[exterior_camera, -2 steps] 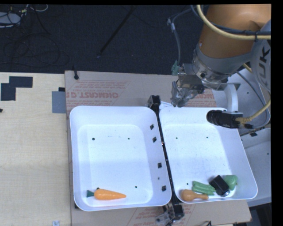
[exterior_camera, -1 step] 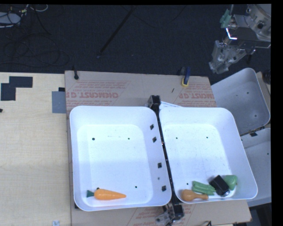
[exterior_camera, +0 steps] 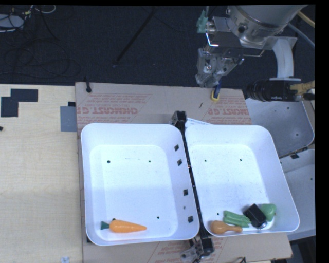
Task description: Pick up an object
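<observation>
Dark floor (exterior_camera: 103,41); cables (exterior_camera: 31,15); pale wooden bench (exterior_camera: 36,180).

The cardboard sheet (exterior_camera: 154,105) under the two bins carries printed red lettering. Beyond the left bin (exterior_camera: 131,185) the word reads "CHEMCAST. GP", seen upside down from this camera. Beyond the right bin (exterior_camera: 239,177) a second print of the same kind shows, also upside down, with only "GP" and part of the word legible. More red print peeks out at the sheet's near edge, too cut off to read
</observation>
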`<state>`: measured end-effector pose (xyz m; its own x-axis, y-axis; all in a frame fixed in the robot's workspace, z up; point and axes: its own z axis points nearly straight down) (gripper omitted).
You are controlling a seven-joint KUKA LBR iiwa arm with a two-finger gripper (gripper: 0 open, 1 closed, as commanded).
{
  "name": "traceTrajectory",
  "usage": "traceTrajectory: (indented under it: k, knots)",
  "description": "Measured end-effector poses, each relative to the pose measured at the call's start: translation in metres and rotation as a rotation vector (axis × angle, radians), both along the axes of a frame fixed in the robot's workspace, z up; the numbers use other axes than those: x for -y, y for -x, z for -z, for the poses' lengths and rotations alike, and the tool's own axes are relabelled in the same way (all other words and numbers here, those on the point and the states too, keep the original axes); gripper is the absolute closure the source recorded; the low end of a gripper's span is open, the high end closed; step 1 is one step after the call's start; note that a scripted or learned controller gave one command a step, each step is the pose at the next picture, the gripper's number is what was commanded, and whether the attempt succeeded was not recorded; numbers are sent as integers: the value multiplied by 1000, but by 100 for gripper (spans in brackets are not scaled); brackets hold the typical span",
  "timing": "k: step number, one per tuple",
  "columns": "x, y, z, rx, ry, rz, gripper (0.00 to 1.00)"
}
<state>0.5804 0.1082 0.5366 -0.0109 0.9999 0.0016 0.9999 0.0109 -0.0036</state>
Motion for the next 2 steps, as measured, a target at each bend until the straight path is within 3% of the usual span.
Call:
traceTrajectory:
  k: [1,2]
  knots:
    - [-71,0,177,-16,5,4,100]
    - [-36,-5,22,17,-1,13,100]
